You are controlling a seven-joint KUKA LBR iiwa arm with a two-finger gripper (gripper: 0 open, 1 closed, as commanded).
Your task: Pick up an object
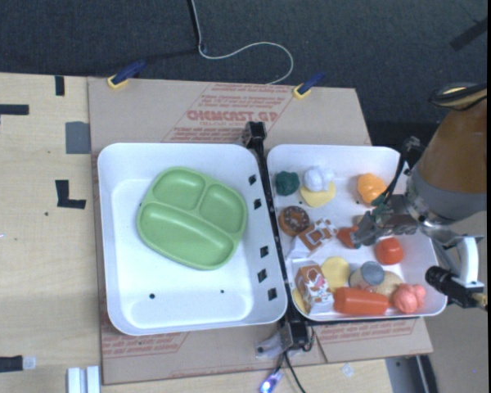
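the gripper [368, 229] hangs low in the right bin [344, 152], its grasp impossible to tell, with a red piece [389, 251] just at its 4 o'clock. toys crowd this bin: a doughnut [294, 219] at 9 o'clock, an orange piece [370, 187] at 12. the left bin [119, 219] holds a green divided plate [192, 216]. the cardboard [229, 109] beneath reads "chemcast".

You're looking at even, fairly bright overhead light — no hard shadows, only a soft dark line under the green plate [193, 217]. The white bins [123, 301] run close to blown out, with mild glare on their rims. Detail is soft throughout — small toys blur together, and the arm [462, 150] looks smeared.
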